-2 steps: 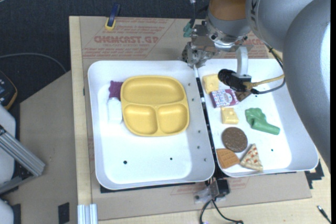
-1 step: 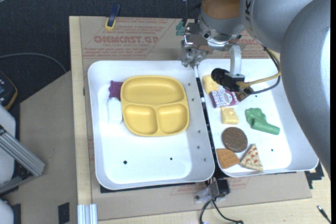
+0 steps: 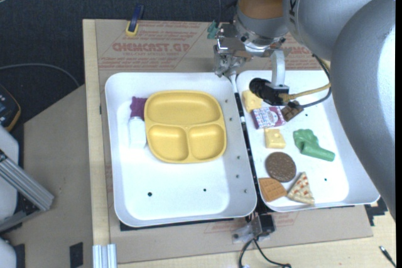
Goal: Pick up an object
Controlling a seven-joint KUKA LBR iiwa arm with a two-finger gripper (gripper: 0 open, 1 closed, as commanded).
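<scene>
The pick looks barely begun: the gripper [image 3: 227, 67] hangs at the upper middle of the frame over the bins' far rim, whether apart or together I cannot tell, while the toy food [image 3: 274, 138] lies untouched in the right bin [image 3: 339, 188].

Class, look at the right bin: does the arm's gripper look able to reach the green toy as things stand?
Probably yes. The green toy lies apart from its neighbours in the right bin, nothing on top, and the gripper is near that bin's far edge.
</scene>
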